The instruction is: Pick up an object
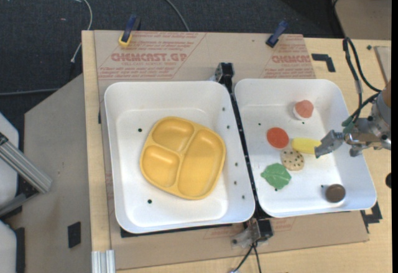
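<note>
Nearest the camera, along the bench's lower edge, a black clamp point(258, 229) sits at the joint between the two shallow white bins, with dark cables trailing down from it. Just above it to the left, the left white bin point(118, 141) holds a yellow plastic plate with three compartments point(182, 157), lying flat near the middle of the bin floor, one long compartment on its right side and two smaller ones on its left.

Within the right white bin point(264, 101) lie six small things. A dark brown round piece point(335, 192) rests near the lower right corner, well apart from the others. A green leaf-shaped piece point(275, 176) lies toward the lower left, and a tan speckled round cookie point(292, 159) sits just above and right of it. A red-orange disc point(277, 137) lies above the cookie, with a yellow block point(304, 144) just to its right. A pink rounded piece point(303, 109) sits alone near the upper right of the bin.

Reaching in from the right, the grey two-finger gripper point(324, 146) has its tip at the right end of the yellow block, touching or nearly touching it. Whether the fingers are spread or closed cannot be told, and nothing is seen lifted off the bin floor.

Both bins rest on a brown cardboard sheet point(155, 54) printed with red lettering, held at its far edge by two blue clips point(129, 28).
</note>
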Controlling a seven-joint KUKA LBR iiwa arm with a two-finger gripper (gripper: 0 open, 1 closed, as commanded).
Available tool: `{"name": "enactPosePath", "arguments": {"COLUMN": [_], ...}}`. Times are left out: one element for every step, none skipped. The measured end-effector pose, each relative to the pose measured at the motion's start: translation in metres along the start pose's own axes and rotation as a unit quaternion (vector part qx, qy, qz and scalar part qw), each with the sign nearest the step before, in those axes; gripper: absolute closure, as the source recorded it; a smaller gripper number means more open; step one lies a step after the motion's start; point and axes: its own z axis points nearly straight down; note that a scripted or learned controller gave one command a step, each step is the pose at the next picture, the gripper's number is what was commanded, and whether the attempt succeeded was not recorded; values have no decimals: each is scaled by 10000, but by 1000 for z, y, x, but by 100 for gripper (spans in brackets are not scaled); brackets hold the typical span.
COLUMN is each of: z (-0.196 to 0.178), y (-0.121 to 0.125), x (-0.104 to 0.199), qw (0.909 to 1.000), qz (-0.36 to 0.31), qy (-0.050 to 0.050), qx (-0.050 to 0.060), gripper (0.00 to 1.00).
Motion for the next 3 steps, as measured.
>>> {"name": "enactPosePath", "arguments": {"z": [62,124,109], "y": [3,8,10], "x": [2,6,5], "qw": [10000,10000,10000], "qz": [-2,-2,5], "qy": [13,15,3], "qx": [35,36,-5], "gripper": [0,0,100]}}
